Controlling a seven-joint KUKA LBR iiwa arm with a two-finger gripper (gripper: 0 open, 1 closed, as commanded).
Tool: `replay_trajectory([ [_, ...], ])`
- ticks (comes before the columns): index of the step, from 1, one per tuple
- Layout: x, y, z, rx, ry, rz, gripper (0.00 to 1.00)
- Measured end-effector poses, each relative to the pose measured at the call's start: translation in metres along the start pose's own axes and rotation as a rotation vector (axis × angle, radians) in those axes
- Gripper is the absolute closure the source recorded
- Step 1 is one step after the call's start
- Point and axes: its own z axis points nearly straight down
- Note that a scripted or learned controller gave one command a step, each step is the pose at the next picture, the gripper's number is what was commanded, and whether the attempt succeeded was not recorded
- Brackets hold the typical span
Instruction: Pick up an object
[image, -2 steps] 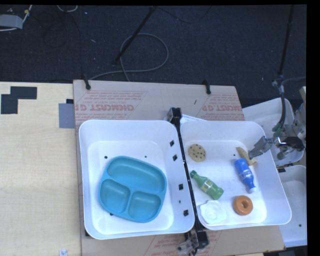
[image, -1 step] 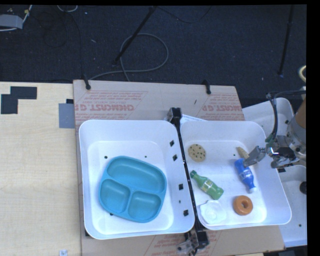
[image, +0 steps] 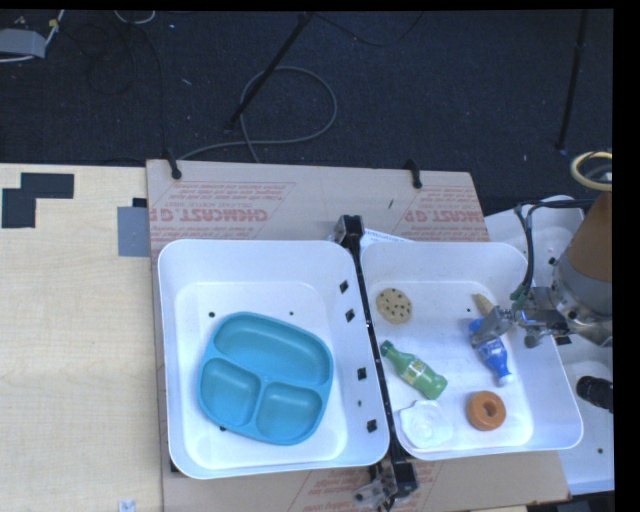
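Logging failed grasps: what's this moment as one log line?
gripper over right bin, at blue bottle | hold unconfirmed | donut, green bottle, cookie untouched

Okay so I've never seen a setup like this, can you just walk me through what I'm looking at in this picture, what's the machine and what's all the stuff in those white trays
One camera above a bench looks down at a slant. On the bench sit two shallow white bins side by side. The left bin holds a blue divided plate. The right bin holds small items: a round cookie, a green bottle, a white lid-like piece, an orange ring like a doughnut and a blue bottle.

The machine is a robot arm reaching in from the right. At its tip is a pincer with two fingers for grabbing things. It sits right at the blue bottle's upper end, but the picture is too blurry to tell whether it grips anything.
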Motion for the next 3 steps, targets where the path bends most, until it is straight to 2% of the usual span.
replay_trajectory([
  [1, 0.009, 0.004, 0.054, -0.001, 0.0, 0.003, 0.0],
  [2, 0.008, 0.004, 0.041, -0.002, -0.001, 0.007, 1.0],
  [3, 0.001, -0.005, -0.008, -0.008, -0.003, 0.005, 1.0],
])
